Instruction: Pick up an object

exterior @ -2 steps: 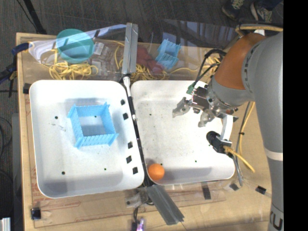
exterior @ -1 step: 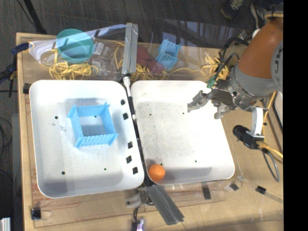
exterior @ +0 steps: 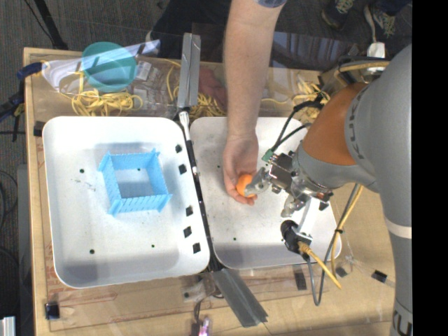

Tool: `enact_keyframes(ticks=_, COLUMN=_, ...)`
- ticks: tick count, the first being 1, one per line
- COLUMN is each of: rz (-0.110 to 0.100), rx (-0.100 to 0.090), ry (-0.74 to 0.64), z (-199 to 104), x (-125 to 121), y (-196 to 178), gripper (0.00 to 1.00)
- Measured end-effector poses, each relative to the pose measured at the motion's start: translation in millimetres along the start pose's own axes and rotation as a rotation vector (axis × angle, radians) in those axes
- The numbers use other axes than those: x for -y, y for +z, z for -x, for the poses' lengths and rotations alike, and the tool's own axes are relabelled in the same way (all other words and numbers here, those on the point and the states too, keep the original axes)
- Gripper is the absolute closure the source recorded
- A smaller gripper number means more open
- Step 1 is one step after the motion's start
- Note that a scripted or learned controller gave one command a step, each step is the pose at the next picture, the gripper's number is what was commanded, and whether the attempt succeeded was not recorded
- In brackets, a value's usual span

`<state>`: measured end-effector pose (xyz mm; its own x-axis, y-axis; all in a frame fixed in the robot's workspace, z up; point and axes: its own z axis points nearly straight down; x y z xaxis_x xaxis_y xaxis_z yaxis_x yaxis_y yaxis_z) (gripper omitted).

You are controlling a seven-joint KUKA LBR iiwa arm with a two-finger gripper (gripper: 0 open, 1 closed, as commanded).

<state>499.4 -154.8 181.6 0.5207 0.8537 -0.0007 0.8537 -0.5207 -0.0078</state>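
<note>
Fingers point(exterior: 260, 180) against hand-held orange ball point(exterior: 243, 185)

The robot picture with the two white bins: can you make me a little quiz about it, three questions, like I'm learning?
1. True or false: the blue square plastic frame lies in the left white bin.
2. What holds the small orange ball? A) the person's hand B) the yellow cords C) the frame
3. Fill in: the grey arm with the orange band reaches over the ____ white bin.

Key: 1 true; 2 A; 3 right.
</note>
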Motion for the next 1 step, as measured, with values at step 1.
enact_keyframes(ticks=1, rz=0.003, rx=0.001, ry=-0.182, z=-29.5, x=-68.5, y=56.0, gripper=0.00)
